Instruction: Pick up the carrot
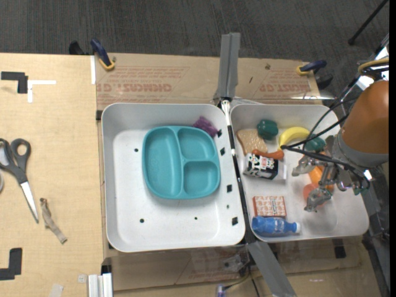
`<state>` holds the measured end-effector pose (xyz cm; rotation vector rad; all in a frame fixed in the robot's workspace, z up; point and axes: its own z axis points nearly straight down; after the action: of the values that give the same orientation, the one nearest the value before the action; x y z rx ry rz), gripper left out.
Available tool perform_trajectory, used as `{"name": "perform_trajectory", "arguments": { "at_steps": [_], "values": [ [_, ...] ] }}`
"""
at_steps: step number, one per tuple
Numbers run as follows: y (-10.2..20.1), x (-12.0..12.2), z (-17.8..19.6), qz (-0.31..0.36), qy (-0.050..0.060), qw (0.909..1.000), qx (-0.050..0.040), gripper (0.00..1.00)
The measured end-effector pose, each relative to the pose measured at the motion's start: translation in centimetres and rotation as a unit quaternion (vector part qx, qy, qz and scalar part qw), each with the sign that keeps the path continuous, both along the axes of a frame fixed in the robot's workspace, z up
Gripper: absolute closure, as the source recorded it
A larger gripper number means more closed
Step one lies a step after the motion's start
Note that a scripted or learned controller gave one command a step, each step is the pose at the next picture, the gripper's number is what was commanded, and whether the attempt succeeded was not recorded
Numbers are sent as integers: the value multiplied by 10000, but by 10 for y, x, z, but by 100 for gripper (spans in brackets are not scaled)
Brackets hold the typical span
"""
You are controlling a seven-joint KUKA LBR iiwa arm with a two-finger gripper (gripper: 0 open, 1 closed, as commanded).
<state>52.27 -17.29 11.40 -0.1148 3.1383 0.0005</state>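
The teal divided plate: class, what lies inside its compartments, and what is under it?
The plate shows three bare teal compartments. It rests on the floor of the left bin; whatever lies directly beneath it is covered.

A robotics lab test station: two white bins (117,228) sit on a cardboard sheet (161,79) held by spring clamps (102,54) to a plywood surface (43,141), with black tape markers (15,82), scissors (18,166) and dark carpet flooring (154,11).

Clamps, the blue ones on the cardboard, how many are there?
2. One blue clamp grips the cardboard's far left corner; the other clamp sits at its far right corner. More could be hidden behind the arm.
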Motion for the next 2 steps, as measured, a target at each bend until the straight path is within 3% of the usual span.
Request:
{"name": "perform_trajectory", "arguments": {
  "at_steps": [1,2],
  "values": [
    [-12,14,-21,-862,-19,9963,-4,0],
    [-10,16,-11,-842,-41,9964,-8,100]
  ]
}}
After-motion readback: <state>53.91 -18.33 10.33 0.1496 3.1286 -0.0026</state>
